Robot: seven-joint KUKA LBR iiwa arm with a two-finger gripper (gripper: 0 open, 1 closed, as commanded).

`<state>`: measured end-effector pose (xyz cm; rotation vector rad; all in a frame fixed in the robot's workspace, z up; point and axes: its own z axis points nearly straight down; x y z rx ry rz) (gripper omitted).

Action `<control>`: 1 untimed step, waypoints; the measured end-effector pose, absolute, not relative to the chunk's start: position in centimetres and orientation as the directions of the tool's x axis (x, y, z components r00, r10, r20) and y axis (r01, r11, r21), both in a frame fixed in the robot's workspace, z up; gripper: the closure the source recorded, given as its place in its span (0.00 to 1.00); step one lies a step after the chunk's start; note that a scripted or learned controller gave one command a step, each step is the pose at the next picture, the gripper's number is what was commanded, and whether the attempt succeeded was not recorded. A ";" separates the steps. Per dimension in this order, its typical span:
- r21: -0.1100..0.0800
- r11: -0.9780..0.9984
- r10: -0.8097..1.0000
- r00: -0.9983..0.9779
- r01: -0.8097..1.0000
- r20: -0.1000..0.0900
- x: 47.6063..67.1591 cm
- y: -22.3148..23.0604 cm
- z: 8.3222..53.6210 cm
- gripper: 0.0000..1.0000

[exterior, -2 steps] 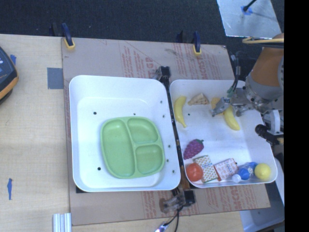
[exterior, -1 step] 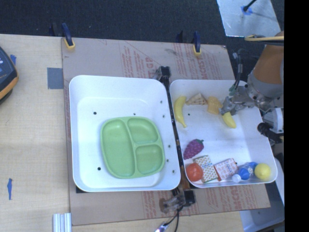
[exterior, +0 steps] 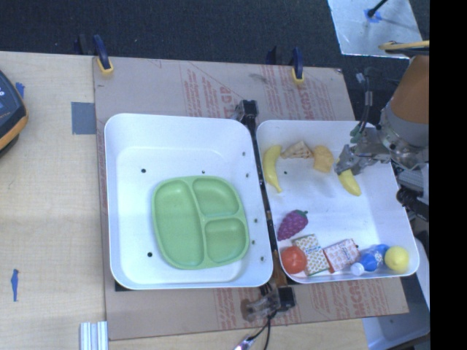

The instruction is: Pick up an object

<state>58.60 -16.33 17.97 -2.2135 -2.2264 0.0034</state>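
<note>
Cardboard (exterior: 219,93) covers the wooden bench (exterior: 44,195); dark floor (exterior: 182,13) lies beyond. Two white bins sit side by side. Nearest in the right bin (exterior: 379,217): one tomato (exterior: 292,259), two packets (exterior: 325,256), one bottle (exterior: 368,261), one lemon (exterior: 397,259); then one grape bunch (exterior: 292,224). The left bin (exterior: 131,166) holds one green tray (exterior: 200,221). Farther: two bananas (exterior: 271,168), one wedge (exterior: 298,150), one yellow lump (exterior: 323,158). My gripper (exterior: 352,162) is closed on the smaller banana (exterior: 351,183).

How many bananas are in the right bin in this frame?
2. One banana lies along the right bin's left wall, near the top. A smaller banana lies toward the upper right, directly under the pincer. The arm may hide others.
</note>
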 end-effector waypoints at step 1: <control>-0.001 0.006 1.000 -0.006 1.000 0.001 59.2 -10.0 23.7 1.00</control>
